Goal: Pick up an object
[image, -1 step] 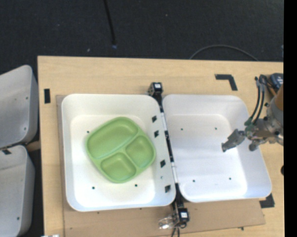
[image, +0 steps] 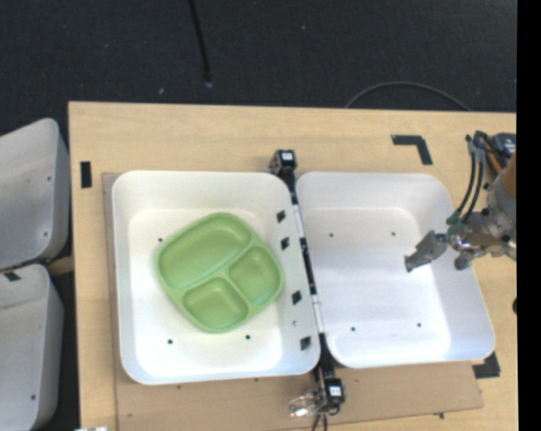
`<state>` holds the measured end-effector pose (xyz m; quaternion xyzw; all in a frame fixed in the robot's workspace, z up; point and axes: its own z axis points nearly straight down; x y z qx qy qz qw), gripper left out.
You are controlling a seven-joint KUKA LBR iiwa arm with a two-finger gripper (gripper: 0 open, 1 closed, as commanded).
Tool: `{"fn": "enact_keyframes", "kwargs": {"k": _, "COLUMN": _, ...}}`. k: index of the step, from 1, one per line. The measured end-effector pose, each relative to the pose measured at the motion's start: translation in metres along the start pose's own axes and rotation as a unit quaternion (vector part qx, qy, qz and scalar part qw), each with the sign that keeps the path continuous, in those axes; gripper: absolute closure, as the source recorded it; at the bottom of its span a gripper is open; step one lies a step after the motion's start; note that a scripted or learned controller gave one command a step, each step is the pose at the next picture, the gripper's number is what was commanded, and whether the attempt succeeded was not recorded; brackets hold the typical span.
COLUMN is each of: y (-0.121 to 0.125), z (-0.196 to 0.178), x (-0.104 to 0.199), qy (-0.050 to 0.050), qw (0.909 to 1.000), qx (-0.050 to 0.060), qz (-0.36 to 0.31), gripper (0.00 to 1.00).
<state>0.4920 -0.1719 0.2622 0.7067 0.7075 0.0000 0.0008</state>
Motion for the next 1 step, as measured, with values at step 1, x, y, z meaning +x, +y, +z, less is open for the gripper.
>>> {"fn": "enact_keyframes", "kwargs": {"k": 1, "y": -0.0023, "z": 0.0425, "x": 0.0014, "qy": 0.0, "qw": 1.0, "qx": 0.001, "qz": 0.001, "gripper": 0.0}}
